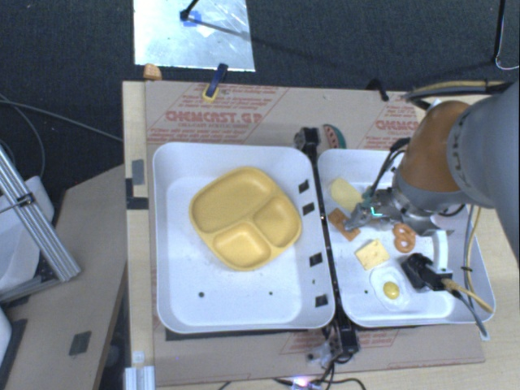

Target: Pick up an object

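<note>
So from my end, the biggest thing in shot is the arm (455,157), coming in over the right bin (479,295). The claw (363,214) is down low near that bin's left wall, and I honestly can't tell whether it's clenched or released, it's too small and dark against the wrist.

Way off to the claw's left, the other bin (175,299) has a yellow divided plate (244,216) sitting in it. That's stiff plastic, probably light, but wide and awkward; I'd only try it by the rim.

The closer stuff is toy food. Just above-left of the claw is a pale yellow block (344,192), looks rigid and chunky, my pick for an easy squeeze across its short sides. Right under the claw is a brown cracker-ish piece (344,226), flat, likely to slip. Below that, a flat cheese slice (372,254) and a fried egg (389,286), both thin and hard to get under. A little pretzel (403,236) sits to the claw's right.

Bins are smooth white plastic on a cardboard-covered bench (244,114), so things will skate. Dark carpet all round.
</note>
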Action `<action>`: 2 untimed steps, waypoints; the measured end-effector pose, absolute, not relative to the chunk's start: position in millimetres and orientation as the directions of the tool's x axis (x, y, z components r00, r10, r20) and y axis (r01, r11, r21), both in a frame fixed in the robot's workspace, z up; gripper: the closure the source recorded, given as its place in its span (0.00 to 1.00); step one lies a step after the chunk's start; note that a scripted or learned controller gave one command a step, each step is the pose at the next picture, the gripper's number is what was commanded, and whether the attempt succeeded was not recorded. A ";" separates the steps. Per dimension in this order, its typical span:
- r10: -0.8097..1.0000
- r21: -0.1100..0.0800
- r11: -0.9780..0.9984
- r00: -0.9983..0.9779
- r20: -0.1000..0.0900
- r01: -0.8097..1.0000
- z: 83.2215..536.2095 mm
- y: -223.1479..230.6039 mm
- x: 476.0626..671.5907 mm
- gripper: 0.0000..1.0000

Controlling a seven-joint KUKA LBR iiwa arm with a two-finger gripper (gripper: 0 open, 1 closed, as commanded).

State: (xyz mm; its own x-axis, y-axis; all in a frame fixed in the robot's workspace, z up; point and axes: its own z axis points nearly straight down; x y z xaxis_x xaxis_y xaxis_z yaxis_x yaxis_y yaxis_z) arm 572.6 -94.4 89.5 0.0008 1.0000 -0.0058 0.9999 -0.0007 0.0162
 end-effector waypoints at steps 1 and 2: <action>1.000 0.004 0.006 -0.006 -0.006 1.000 87.2 -85.8 633.4 0.00; 1.000 0.003 -0.001 0.001 -0.002 1.000 123.4 -117.8 615.3 0.00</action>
State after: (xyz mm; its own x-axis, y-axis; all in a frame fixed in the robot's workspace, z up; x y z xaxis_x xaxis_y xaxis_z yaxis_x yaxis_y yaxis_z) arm 615.3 -117.8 123.4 0.0009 1.0000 -0.0017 1.0000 -0.0008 0.0035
